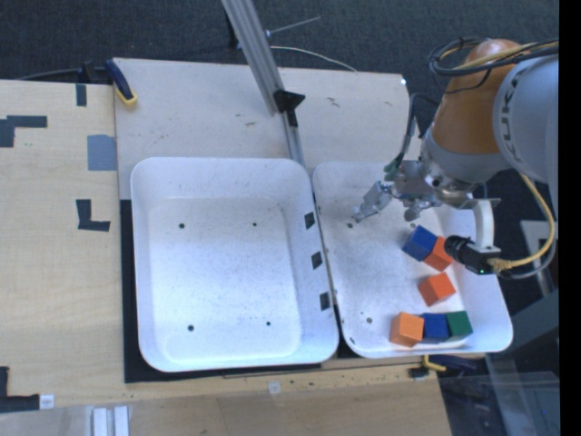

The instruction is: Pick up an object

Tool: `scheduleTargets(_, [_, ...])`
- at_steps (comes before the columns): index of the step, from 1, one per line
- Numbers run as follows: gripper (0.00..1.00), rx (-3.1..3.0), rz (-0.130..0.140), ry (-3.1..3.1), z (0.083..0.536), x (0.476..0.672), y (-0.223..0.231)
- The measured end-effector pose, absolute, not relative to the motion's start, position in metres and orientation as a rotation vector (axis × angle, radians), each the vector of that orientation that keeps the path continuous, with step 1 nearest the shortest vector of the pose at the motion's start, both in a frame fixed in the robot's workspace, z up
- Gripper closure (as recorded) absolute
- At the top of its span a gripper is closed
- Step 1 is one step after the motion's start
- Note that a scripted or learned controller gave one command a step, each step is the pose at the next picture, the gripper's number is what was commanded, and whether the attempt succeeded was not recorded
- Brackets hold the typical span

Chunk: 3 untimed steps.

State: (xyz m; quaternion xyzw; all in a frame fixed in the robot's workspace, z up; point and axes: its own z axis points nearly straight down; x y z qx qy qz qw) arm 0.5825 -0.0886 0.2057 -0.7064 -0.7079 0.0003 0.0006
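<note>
Arm reach comes from your three o'clock, wrist bent over the right bin (363,175). You see the gripper (390,203) above the bin's upper half, fingers spread and pinching nothing. Blocks lie toward five o'clock: blue block (418,242), orange cube (438,288), and a row by the bin's near rim.

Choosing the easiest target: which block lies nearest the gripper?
The upper blue block, touching an orange one, just below the gripper; the other blue block sits by the bin's near edge.
</note>
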Motion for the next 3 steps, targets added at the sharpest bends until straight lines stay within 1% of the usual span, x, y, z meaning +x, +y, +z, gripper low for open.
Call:
scheduleTargets(1, [0.0,-2.228,0.006,-2.217,0.201,0.579,-0.164])
scheduleTargets(2, [0.0,-2.235,-0.014,-2.242,0.118,0.588,-0.182])
scheduleTargets(3, [0.0,-2.238,-0.022,-2.251,0.11,0.583,-0.201])
